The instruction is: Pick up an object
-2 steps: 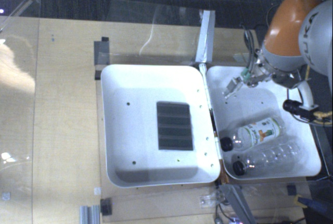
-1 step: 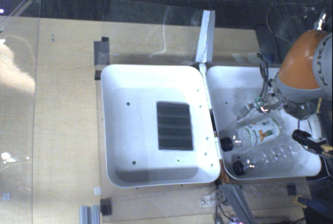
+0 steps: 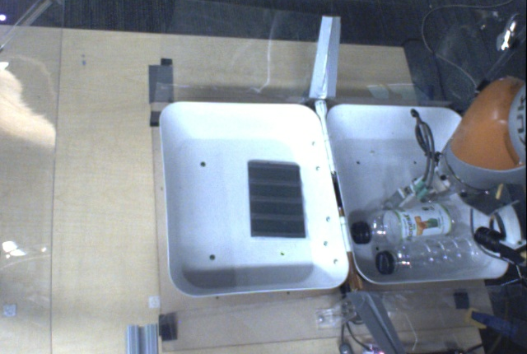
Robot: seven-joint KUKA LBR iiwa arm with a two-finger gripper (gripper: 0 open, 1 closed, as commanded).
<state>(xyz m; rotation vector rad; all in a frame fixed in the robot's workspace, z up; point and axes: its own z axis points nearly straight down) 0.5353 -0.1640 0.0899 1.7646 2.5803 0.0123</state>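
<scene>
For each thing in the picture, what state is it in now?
Labelled bottle: capped, lying on its side in right bin.
Clear bottle: capped, lying on its side beside it.
Dark tray: flat in left bin.
Arm: over right bin.

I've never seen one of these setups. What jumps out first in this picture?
The arm's orange band at the right edge, leaning over the right bin. Below it, two clear bottles with black caps lie side by side near that bin's front wall. The left bin holds a dark ribbed slab at its middle.
</scene>
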